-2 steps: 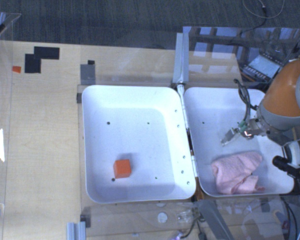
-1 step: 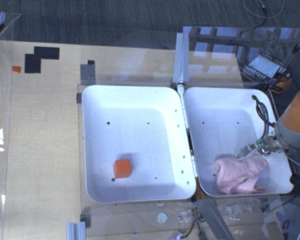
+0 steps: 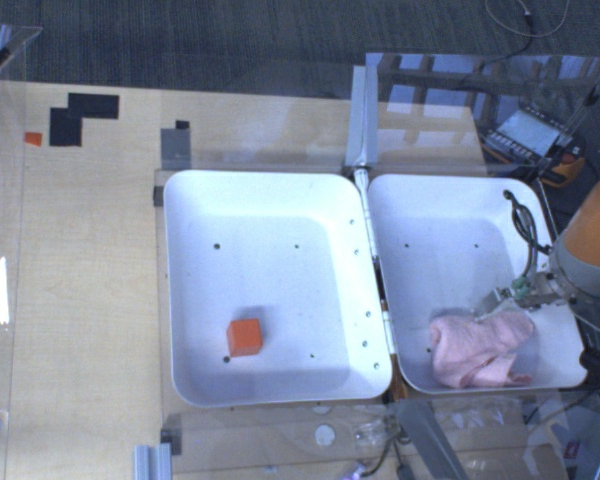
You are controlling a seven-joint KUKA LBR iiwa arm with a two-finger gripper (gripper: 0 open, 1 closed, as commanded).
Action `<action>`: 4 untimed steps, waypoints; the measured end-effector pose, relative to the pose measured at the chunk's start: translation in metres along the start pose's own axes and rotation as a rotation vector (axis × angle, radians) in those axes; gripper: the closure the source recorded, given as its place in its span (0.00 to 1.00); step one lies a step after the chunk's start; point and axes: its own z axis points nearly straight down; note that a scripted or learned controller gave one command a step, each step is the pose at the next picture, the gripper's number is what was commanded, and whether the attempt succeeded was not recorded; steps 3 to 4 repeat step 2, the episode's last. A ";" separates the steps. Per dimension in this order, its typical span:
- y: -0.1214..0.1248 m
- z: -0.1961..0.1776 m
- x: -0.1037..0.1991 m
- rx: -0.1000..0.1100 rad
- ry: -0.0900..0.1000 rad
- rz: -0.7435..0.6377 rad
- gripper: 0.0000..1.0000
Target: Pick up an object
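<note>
light: bright, even | shadows: soft inside left bin | glare: bench left edge | focus: slightly soft

Two white bins side by side: left bin with an orange block near its front-left corner, right bin with a pink cloth by its front edge, gripper just touching the cloth's upper right.

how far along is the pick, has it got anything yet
Done: the arm has reached into the right bin, and its pincer sits at the upper right edge of the pink cloth. In hand: nothing clearly; the cloth lies crumpled on the bin floor and the view does not settle whether it is gripped. Left: securing a grasp and lifting. The orange block lies untouched in the left bin.
</note>
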 end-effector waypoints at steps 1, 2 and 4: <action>-0.002 0.018 0.037 -0.012 -0.007 -0.065 0.00; 0.003 0.004 0.037 -0.024 -0.012 -0.068 1.00; 0.003 0.004 0.037 -0.024 -0.012 -0.068 1.00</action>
